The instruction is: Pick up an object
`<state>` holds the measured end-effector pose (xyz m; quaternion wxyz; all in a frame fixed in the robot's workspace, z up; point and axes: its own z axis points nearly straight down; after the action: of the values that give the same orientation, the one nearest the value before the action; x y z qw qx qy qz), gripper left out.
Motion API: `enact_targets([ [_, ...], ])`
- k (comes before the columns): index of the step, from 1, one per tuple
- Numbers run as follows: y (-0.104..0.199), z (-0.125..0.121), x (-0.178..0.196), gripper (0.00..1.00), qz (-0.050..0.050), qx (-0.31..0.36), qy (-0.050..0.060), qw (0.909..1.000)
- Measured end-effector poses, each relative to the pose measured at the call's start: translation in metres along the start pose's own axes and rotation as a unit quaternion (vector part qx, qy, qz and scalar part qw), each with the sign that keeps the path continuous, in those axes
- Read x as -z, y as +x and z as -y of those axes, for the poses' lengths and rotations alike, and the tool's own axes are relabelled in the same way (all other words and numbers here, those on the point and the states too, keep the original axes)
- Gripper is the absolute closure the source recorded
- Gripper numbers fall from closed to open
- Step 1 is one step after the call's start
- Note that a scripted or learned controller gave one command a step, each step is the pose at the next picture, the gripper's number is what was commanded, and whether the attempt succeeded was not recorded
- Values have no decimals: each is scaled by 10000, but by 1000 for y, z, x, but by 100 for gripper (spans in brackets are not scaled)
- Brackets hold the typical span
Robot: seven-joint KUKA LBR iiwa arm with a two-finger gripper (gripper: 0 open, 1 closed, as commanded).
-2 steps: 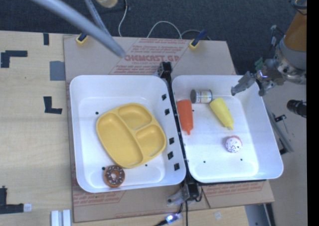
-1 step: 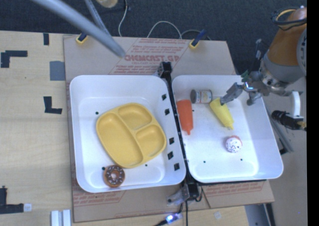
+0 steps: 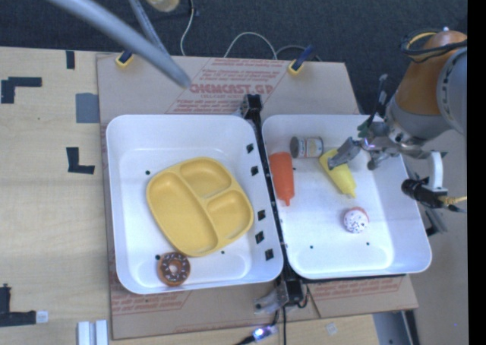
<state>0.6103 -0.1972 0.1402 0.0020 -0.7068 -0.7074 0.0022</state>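
Two shallow white bins sit side by side on a brown cardboard sheet (image 3: 228,81) with red letters, and that sheet lies on a pale wooden worktop (image 3: 45,207). The bins look smooth and shiny, like plastic, with round corners.

The left bin (image 3: 125,138) holds a yellow plate (image 3: 199,204). The plate is smooth and split into three parts. Near the front of this bin lies a small round donut (image 3: 173,268), brown with a hole in the middle and tiny specks on top.

The right bin (image 3: 402,252) holds four things. A long orange carrot (image 3: 282,176) lies close to the wall between the bins. Just behind it lies a small shiny can (image 3: 307,147) on its side. A yellow banana-shaped toy (image 3: 342,176) lies near the middle. In front of that sits a little white ball (image 3: 355,220) with pink dots.

The grey arm with its orange band (image 3: 425,81) comes in from the right. The gripper (image 3: 343,155) is low over the right bin, right at the back end of the yellow toy. I cannot tell if it is holding the toy, or if it is released or clenched.
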Motion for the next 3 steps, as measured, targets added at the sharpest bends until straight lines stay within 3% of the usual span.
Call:
enact_targets([
  [1, 1, 0, -54, 0, 4, 5, -11, 10000],
  [2, 1, 0, -41, 100, 4, 11, -20, 10000],
  [3, 12, 3, 13, 100, 1, 7, -45, 10000],
])
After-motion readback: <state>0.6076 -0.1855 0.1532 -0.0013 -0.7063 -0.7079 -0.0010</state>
